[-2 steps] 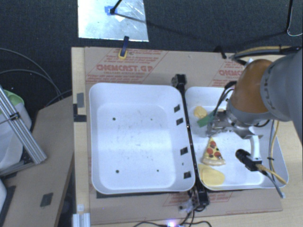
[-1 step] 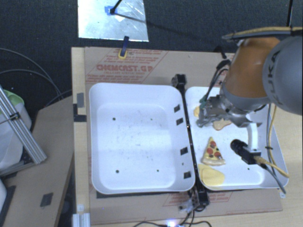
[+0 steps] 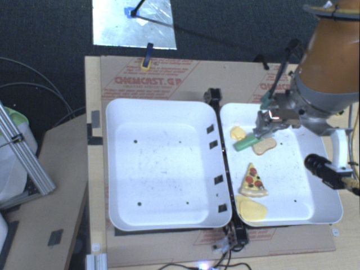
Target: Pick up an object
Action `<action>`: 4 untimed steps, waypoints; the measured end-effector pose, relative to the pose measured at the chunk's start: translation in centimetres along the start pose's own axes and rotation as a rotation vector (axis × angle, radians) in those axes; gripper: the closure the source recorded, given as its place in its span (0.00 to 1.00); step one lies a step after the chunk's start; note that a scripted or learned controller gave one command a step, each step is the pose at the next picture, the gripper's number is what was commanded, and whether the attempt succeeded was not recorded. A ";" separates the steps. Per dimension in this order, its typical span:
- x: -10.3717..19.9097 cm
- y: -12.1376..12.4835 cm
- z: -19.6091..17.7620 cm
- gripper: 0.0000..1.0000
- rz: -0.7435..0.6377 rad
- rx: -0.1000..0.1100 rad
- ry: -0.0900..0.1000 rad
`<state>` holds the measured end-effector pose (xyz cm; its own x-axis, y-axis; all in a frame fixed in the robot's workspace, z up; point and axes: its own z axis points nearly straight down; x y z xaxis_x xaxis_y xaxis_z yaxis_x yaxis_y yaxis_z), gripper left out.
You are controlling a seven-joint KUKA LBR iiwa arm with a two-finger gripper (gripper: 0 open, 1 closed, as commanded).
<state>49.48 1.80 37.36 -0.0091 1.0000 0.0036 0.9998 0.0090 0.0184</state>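
Observation:
The right bin (image 3: 323, 207) holds several small toy foods. A green stick-shaped piece (image 3: 245, 144) lies next to a tan biscuit-like piece (image 3: 265, 146) in the bin's upper left. A small yellow piece (image 3: 237, 133) sits just above them. A pizza slice (image 3: 253, 181) lies lower down, with a pale yellow disc (image 3: 252, 209) at the bin's near edge. My gripper (image 3: 264, 127) hangs low over the green and tan pieces, at their upper edge. I see nothing held in it.
The left bin (image 3: 112, 167) lies beside the right one, split from it by a black hinge strip (image 3: 220, 162). A black fitting (image 3: 323, 169) sticks in over the right bin's right side. The arm's bulk covers the upper right corner.

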 end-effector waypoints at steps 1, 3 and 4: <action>5.4 -0.6 -8.3 1.00 -0.002 0.005 0.001; 17.1 0.2 -2.0 1.00 -0.002 0.020 -0.002; 12.7 -0.6 -5.4 1.00 0.011 0.013 -0.002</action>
<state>48.70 14.47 42.76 0.0021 1.0000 0.0015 1.0000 -0.0021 0.0057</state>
